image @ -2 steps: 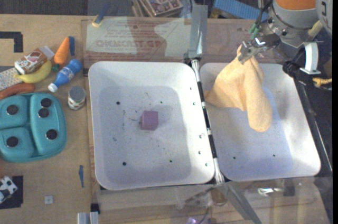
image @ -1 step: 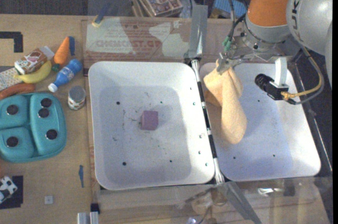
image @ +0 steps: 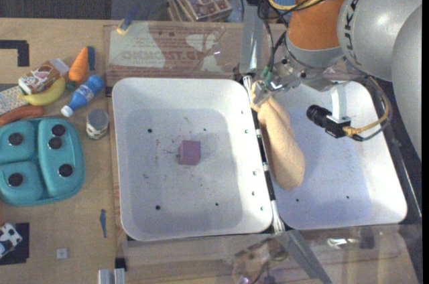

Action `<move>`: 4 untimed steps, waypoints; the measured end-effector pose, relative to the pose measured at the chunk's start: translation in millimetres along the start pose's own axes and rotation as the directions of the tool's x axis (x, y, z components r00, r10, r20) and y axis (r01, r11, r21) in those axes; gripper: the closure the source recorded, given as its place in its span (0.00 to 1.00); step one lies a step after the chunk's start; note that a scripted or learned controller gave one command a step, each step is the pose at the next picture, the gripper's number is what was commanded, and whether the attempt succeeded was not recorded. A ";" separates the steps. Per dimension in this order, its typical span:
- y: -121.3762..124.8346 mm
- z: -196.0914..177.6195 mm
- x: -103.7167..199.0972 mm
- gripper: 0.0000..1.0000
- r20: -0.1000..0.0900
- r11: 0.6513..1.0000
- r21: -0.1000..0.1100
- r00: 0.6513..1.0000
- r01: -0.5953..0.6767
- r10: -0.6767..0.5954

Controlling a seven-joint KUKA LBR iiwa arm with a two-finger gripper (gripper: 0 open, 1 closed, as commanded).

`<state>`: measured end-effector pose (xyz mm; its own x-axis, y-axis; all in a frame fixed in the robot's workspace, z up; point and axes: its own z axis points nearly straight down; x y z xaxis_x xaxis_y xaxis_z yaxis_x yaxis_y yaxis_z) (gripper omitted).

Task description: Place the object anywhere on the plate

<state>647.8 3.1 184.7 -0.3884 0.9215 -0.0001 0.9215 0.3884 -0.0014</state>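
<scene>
We see the claw (image: 268, 96) at the right bin's (image: 355, 209) left wall above a tan bread-like object (image: 283, 145); its grip we cannot tell.

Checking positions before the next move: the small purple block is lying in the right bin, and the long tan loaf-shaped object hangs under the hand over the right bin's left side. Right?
Not quite. The camera view shows the small purple block lying in the left bin, not the right one. The long tan loaf-shaped object does hang under the hand over the right bin's left side.
</scene>
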 end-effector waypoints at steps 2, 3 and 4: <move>-20.1 -63.5 17.6 1.00 0.002 0.956 -0.004 0.956 -0.295 0.295; 7.9 -8.8 83.5 1.00 0.000 0.989 0.002 0.989 -0.146 0.146; -16.9 -56.8 27.4 1.00 0.001 0.936 -0.003 0.936 -0.352 0.352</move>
<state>621.6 21.8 241.5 -0.0395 0.9992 -0.0019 0.9992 0.0395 0.0016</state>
